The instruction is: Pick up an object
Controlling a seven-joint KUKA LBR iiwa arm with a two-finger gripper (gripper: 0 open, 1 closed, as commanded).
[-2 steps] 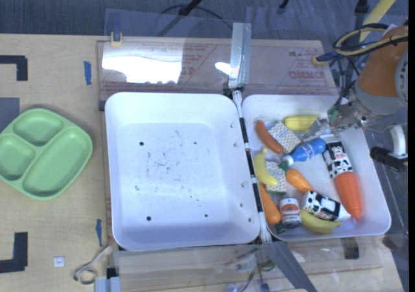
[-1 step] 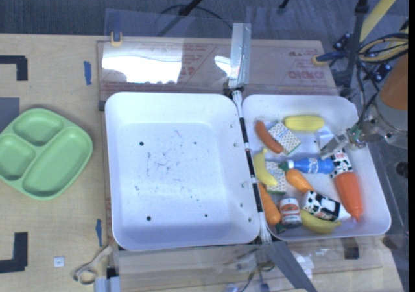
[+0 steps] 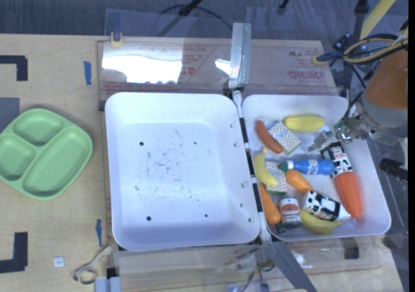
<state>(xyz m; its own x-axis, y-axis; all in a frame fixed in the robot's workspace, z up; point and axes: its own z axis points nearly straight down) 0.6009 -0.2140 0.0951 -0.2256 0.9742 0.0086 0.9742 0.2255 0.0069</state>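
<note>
Red mirrored lettering on the clear panel (image 3: 305,67) behind the bins is unreadable.

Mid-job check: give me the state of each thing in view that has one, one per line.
Gripper: low over the right bin's upper right, nothing seen between its fingers.
Right bin: loaded with toy items.
Yellow lemon-shaped toy: lying flat near the back wall.
Blue tube: lying on its side, mid-bin.
Large carrot: lying along the right wall.
Small jar: upright, near the front wall.
Left bin: scuffed floor.
Green divided plate: on the bench, left.
</note>
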